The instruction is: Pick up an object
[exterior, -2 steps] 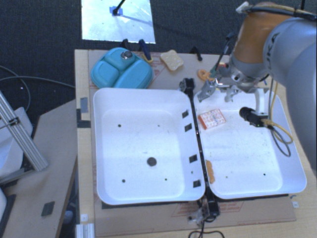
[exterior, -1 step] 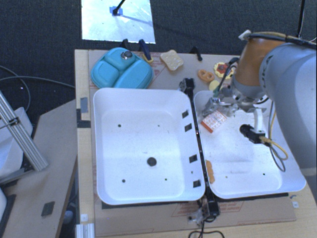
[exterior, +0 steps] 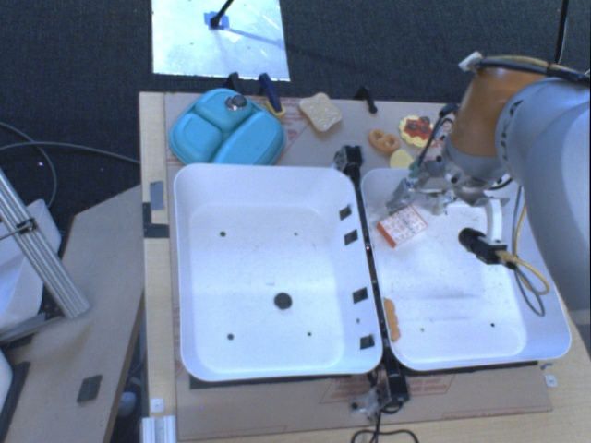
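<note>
Nearest the front edge of the tabletop (exterior: 249, 395): small orange-brown piece (exterior: 391, 319), lying in the right bin (exterior: 462, 326) against its left wall.

Claw (exterior: 420, 195) low over the back-left part of the right bin. Released or clenched: cannot tell. Nothing seen held in it.

Red-and-white packet (exterior: 403, 225) flat on the bin floor, just in front of the claw toward the left wall; contact between them unclear.

Left bin (exterior: 249, 247): one small dark disc (exterior: 283, 300) near the middle of its floor.

Along the tabletop's back edge, behind the bins: pale yellow piece (exterior: 401, 159), pretzel (exterior: 383, 140), round yellow-and-red item (exterior: 417, 129), slice of toast (exterior: 320, 112). Blue divided dish (exterior: 226, 129) near the back-left corner.
</note>
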`<state>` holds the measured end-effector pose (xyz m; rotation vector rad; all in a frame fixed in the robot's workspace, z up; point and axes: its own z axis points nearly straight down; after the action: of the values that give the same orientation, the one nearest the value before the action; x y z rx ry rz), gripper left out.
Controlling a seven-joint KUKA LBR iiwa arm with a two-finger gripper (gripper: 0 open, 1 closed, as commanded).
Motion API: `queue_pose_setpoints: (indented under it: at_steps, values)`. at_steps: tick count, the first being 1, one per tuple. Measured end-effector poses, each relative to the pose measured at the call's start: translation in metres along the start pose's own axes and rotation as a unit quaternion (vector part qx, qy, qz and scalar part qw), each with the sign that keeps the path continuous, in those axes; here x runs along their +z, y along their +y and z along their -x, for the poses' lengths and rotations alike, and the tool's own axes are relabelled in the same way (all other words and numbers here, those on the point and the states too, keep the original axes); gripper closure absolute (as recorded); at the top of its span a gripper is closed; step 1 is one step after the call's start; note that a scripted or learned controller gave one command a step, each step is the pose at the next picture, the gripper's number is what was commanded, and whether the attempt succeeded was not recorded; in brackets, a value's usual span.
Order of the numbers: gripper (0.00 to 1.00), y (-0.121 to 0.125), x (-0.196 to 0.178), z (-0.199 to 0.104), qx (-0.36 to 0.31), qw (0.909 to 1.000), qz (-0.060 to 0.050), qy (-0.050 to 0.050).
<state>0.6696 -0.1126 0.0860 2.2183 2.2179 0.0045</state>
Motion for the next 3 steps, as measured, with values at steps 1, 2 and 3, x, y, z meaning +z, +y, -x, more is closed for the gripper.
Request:
queue_pose_setpoints:
  at_steps: [1, 2, 3]
  values:
    - [0.0, -0.081, -0.002, -0.013, 0.0, 1.0, 0.002, 0.0]
    - [0.0, -0.015, -0.025, 0.019, -0.002, 1.0, 0.003, -0.001]
    - [0.0, 0.004, -0.004, 0.084, 0.0, 1.0, 0.004, 0.001]
